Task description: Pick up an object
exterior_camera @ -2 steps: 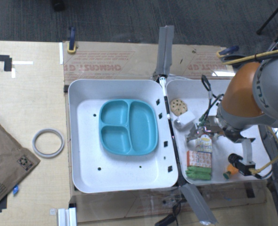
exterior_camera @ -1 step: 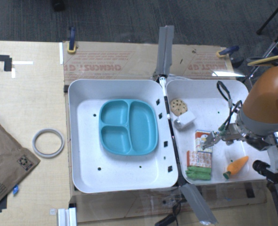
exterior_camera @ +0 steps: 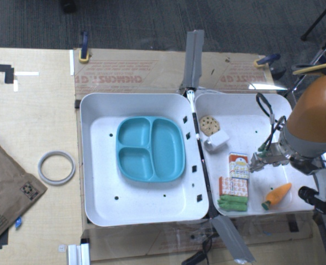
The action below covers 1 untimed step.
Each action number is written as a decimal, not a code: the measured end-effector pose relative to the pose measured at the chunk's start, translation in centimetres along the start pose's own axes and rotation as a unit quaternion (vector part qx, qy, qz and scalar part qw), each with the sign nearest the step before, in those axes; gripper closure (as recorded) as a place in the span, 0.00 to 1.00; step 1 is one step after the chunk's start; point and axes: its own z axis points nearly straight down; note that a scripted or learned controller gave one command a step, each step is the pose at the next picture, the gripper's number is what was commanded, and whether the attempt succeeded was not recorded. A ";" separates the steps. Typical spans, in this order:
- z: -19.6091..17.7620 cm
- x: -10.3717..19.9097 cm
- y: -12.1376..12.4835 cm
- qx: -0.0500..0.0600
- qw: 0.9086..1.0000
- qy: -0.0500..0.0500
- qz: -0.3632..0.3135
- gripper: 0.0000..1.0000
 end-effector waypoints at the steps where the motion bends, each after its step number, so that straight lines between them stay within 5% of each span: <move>1: -0.9 0.8 -1.7 0.001 0.991 0.000 0.136 1.00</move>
